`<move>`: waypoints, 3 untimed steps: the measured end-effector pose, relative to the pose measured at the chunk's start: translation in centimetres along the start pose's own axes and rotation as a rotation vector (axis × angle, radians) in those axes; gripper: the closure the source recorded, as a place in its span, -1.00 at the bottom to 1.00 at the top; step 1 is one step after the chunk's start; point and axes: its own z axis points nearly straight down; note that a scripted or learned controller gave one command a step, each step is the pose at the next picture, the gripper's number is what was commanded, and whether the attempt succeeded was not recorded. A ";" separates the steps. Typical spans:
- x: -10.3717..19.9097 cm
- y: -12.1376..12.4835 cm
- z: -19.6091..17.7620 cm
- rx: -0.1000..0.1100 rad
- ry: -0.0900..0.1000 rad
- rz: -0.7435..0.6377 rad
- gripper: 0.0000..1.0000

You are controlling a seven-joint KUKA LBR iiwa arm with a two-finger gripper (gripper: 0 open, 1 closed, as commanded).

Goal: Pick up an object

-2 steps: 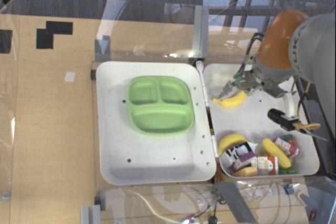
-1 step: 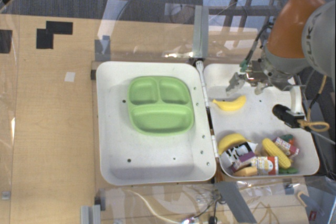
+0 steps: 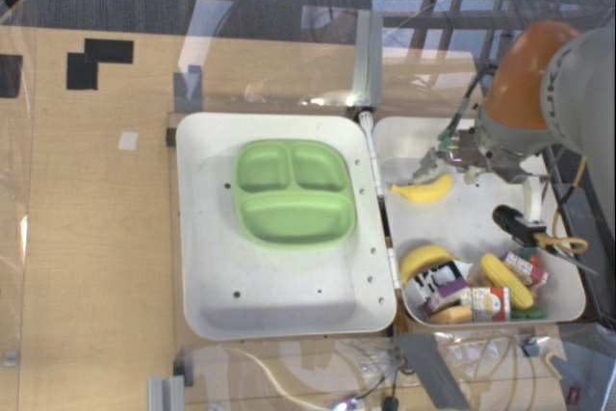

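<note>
So we're hovering the tool (image 3: 438, 161) right over the banana (image 3: 424, 192), which is lying on its side in the right bin (image 3: 409, 135), toward the far half and close to the wall it shares with the left bin (image 3: 207, 207). We can't tell from this angle what state the tool is in, and nothing's showing the banana held, so we're treating it as still loose on the bin floor.

We're guessing it's a toy: light, smooth, probably hard plastic, so slippery and likely to roll or skid away if pinched off-centre. We're thinking the best hold is across the thick middle of the curve, not the tapered ends.

Everything else is piled in the near corner of the right bin: a yellow cup-like thing (image 3: 426, 261), corn (image 3: 507, 281), and a small bottle (image 3: 478, 304). The green divided plate (image 3: 293, 192) is sitting alone in the left bin.
</note>
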 end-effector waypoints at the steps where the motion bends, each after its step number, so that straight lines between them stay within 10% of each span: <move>1: 1.0 -1.0 2.4 0.012 0.000 -0.012 -1.00; 2: 1.3 -0.6 1.1 0.005 0.003 -0.013 1.00; 3: 4.9 5.0 -10.1 0.018 0.000 0.111 1.00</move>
